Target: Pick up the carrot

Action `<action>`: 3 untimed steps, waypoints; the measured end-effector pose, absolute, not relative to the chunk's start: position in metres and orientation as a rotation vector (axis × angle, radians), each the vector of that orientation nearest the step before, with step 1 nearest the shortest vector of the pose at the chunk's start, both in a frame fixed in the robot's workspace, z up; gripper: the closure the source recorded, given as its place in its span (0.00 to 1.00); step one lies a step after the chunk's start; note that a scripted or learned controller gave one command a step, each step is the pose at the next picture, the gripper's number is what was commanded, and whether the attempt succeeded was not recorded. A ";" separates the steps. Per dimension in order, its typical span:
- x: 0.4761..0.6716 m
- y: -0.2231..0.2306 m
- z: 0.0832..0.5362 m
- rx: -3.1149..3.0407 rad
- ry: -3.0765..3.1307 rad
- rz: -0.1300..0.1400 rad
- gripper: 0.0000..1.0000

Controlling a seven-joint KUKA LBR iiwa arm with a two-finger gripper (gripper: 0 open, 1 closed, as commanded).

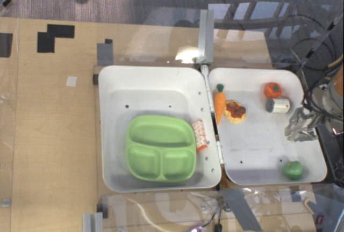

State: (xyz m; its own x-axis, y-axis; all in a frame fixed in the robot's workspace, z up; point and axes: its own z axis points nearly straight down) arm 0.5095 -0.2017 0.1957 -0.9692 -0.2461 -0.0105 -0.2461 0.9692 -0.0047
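The carrot, orange with a small green top, lies along the left wall of the right bin, pointing toward the front. My gripper hangs low at the right side of that bin, far to the right of the carrot. Its grey fingers stand apart with nothing between them.
In the right bin lie a small pizza slice beside the carrot, a red tomato, a grey can and a green pepper. The left bin holds a green divided plate and a striped packet.
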 end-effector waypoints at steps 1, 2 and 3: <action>0.504 -0.206 0.092 -0.394 3.099 -0.011 1.00; 0.507 -0.205 0.104 -0.398 3.089 -0.015 1.00; 0.498 -0.194 0.136 -0.918 2.996 -0.005 1.00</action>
State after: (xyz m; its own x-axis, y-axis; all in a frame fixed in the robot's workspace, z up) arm 0.4984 -0.1943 0.1357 -0.8285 -0.5599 -0.0068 -0.5599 0.8285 -0.0051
